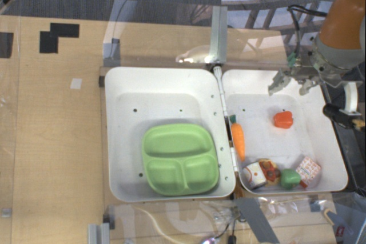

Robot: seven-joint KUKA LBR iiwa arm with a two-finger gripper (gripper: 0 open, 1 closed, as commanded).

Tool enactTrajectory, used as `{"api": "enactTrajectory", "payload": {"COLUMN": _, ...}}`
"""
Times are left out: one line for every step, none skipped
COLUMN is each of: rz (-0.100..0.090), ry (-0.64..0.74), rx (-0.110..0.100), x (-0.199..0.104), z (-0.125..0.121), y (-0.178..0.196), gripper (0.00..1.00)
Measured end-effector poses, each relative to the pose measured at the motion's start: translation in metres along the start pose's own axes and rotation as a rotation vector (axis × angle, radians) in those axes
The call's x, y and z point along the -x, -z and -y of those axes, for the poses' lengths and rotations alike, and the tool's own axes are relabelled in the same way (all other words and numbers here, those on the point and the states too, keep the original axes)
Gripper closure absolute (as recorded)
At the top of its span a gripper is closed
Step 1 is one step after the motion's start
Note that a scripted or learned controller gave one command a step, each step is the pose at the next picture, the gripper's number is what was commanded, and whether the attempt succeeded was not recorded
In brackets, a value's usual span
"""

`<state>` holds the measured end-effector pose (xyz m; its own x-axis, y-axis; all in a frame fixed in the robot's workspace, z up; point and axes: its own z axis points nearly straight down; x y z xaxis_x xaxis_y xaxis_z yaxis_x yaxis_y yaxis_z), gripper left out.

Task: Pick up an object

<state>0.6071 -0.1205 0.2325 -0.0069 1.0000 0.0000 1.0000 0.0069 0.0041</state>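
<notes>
The claw (291, 82) hangs spread and empty over the back of the right bin (331, 140), so this looks like the approach. Nearest below sits a red pepper (283, 119); next it must line up over it, drop, and close.

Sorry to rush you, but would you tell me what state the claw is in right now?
Claw: open, holding nothing, above the back of the right bin, apart from the red pepper.
</notes>
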Motion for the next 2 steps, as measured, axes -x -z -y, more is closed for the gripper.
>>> {"api": "enactTrajectory", "payload": {"rz": 0.001, "ry": 0.025, "rx": -0.002, "x": 0.06, "z": -0.005, "y": -0.122, "gripper": 0.0}}
{"api": "enactTrajectory", "payload": {"rz": 0.003, "ry": 0.018, "rx": 0.007, "x": 0.074, "z": 0.016, "y": -0.143, "gripper": 0.0}}
